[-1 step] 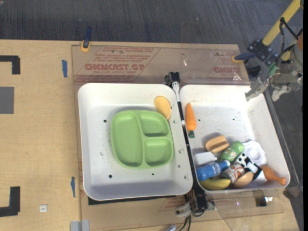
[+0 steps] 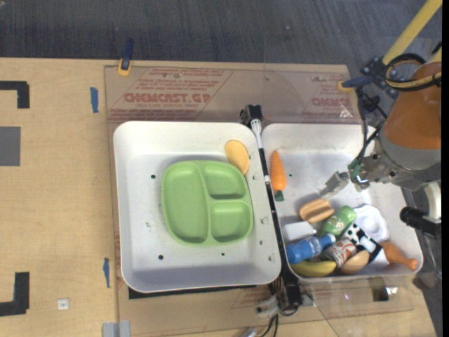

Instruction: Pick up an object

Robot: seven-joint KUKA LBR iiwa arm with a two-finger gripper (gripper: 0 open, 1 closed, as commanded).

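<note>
My gripper (image 2: pixel 344 179) hangs over the upper middle of the right bin (image 2: pixel 309 146), below the grey wrist and orange band. Nothing shows in it. Just below and left of it lies a hot dog bun (image 2: pixel 316 209). An orange carrot (image 2: pixel 278 170) rests against the bin's left wall. Toward the front sit a green can (image 2: pixel 339 222), a blue bottle (image 2: pixel 309 246), a banana (image 2: pixel 313 267), a white soft item (image 2: pixel 372 223) and an orange piece (image 2: pixel 400 256), packed close together.
The left bin (image 2: pixel 133 188) holds a green divided plate (image 2: pixel 207 202) and a yellow-orange fruit (image 2: pixel 237 154) at its back right corner. A black divider rail (image 2: pixel 263 167) runs between the bins. Wooden bench surrounds them.
</note>
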